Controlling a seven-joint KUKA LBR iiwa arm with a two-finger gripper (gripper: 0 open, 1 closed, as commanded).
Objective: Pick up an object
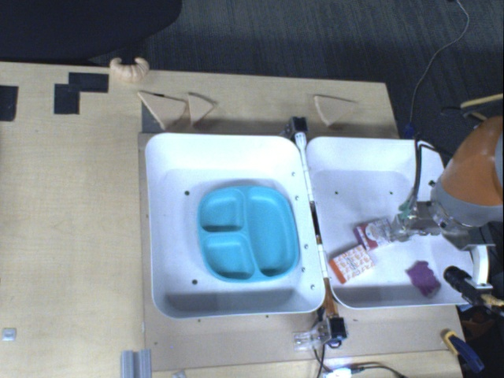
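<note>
The gripper (386, 231) reaches from 3 o'clock into the right bin (354, 160), at a small packet (367, 235); whether its fingers are apart or together I cannot tell. Centre squarely over the packet, away from the carton (351, 264) at 7 o'clock.

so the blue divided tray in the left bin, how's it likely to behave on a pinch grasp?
The blue tray looks like rigid moulded plastic, so probably stiff, not floppy. It lies flat and wide, so it's unlikely to roll or tip. Its glossy look suggests slippery; the raised rim is probably the only pinchable part.
</note>
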